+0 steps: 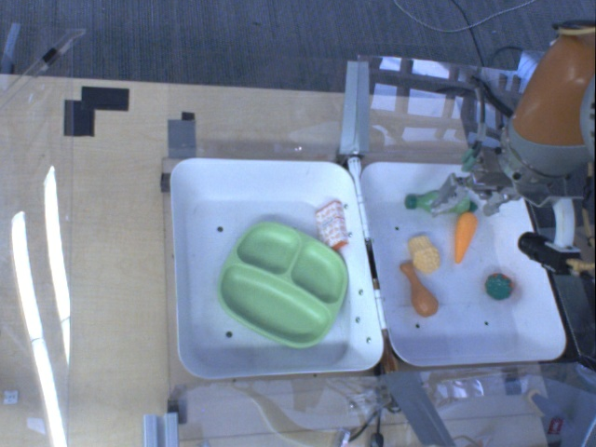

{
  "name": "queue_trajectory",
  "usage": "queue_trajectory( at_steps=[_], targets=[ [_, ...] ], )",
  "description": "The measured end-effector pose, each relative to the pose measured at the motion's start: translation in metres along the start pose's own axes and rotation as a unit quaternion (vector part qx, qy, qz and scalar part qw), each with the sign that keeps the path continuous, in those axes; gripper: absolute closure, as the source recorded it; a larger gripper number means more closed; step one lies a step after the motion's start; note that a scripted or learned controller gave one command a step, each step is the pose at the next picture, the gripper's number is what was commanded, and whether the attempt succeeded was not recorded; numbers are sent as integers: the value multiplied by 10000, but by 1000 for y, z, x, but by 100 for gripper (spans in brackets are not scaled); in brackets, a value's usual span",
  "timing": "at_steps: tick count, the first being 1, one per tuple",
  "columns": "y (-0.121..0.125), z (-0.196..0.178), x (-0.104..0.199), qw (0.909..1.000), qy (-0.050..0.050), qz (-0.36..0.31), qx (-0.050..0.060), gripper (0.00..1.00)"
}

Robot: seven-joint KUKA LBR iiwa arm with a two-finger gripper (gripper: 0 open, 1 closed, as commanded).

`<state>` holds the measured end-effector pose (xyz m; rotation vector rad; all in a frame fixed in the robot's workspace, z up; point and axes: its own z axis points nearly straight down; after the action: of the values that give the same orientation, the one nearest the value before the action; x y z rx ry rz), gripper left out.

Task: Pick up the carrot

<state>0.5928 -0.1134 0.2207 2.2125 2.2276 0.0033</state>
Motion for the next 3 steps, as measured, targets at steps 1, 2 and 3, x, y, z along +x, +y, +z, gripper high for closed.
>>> queue_trajectory(
  at_steps=[1, 2, 3],
  targets=[
    [-16, 111, -35, 9997, -35, -198, -124, 0],
    [-13, 100, -32, 9997, -22, -214, -154, 100],
    [18, 42, 13, 9860, -4, 1669, -10, 100]
  ],
)
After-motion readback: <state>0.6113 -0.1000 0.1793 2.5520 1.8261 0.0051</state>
